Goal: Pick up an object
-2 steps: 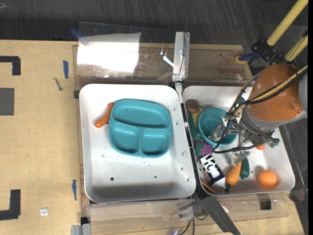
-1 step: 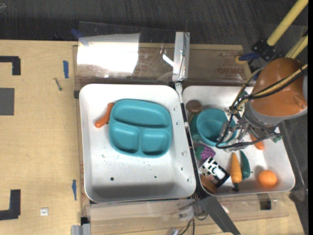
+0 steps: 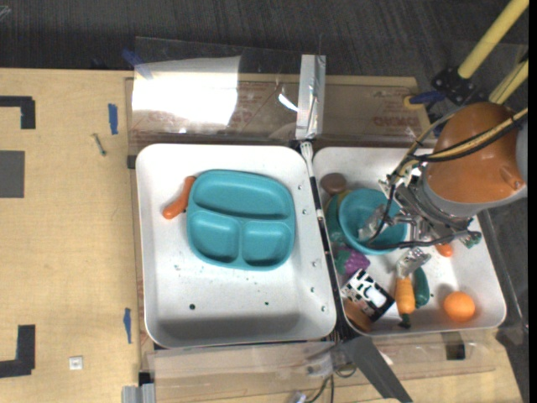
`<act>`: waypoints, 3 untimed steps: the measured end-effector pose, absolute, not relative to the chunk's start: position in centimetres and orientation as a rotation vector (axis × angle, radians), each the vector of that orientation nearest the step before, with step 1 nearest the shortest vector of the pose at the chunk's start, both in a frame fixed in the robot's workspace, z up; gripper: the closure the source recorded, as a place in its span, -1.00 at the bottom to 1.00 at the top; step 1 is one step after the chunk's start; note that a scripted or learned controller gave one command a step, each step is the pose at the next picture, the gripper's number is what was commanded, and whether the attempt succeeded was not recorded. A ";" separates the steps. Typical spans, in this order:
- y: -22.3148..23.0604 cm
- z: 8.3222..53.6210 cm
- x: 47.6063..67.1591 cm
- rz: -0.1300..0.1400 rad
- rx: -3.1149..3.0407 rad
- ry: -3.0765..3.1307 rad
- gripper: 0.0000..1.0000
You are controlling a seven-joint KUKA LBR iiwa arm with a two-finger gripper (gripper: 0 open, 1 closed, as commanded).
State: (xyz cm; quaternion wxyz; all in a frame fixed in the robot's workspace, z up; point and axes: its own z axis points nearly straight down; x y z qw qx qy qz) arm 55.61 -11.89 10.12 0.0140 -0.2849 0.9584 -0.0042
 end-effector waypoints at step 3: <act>-12.1 9.9 56.6 -0.006 -0.882 2.991 -1.00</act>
